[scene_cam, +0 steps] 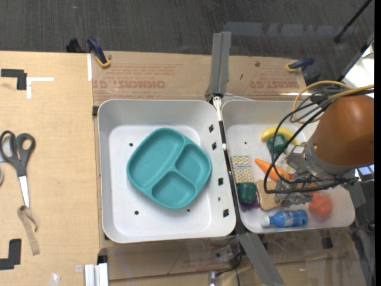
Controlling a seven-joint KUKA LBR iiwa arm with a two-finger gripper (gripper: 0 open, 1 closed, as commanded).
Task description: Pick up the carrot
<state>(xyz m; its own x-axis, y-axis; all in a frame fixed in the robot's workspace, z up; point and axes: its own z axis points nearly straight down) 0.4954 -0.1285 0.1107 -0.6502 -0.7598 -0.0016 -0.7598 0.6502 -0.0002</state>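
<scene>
Camera view, right bin (250, 119): your arm hangs low over its middle, wrist down, presumably lined up for the carrot (266, 166). The gripper (290, 186) sits just right of the carrot; whether it is released or clenched you cannot tell.

Contents, placed from the carrot:
- yellow-and-green item (275, 138), behind
- patterned packet (241, 168), left
- green-and-purple piece (247, 194), front-left
- blue bottle (287, 219), front
- orange-red ball (321, 204), front-right

Left bin (113, 177), well left of the carrot: one teal divided plate (169, 168), probably the drop-off.
</scene>
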